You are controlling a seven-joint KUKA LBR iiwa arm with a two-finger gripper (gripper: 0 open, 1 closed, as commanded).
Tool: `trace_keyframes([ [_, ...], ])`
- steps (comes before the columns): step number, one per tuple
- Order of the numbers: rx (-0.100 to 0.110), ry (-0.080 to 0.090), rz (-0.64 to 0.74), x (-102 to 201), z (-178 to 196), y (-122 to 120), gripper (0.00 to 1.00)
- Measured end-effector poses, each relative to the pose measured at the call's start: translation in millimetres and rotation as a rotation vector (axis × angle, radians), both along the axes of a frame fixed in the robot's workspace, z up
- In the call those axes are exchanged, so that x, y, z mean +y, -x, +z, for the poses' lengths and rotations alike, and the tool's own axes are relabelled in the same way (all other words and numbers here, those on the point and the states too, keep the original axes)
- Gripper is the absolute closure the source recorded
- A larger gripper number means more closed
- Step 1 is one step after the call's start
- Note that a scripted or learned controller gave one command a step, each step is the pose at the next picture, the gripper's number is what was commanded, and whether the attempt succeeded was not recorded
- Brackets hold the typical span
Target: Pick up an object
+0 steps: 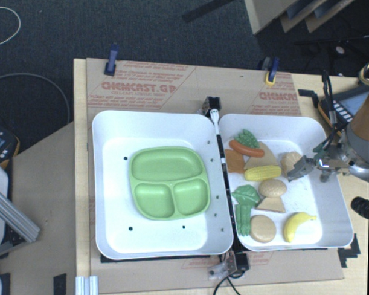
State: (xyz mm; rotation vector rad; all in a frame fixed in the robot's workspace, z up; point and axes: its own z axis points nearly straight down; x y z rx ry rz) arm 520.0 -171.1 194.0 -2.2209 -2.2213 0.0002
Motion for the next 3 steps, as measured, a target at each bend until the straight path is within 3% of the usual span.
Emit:
trace_keyframes([
  [1,-0.01,-0.001,-0.002,24.8,-107.5,37.8,0.0],
  [2,-0.015,0.002,-0.001,23.4,-93.3,36.3,1.0],
  [3,-0.008,0.004,-0.002,2.9,-14.0,39.3,1.0],
])
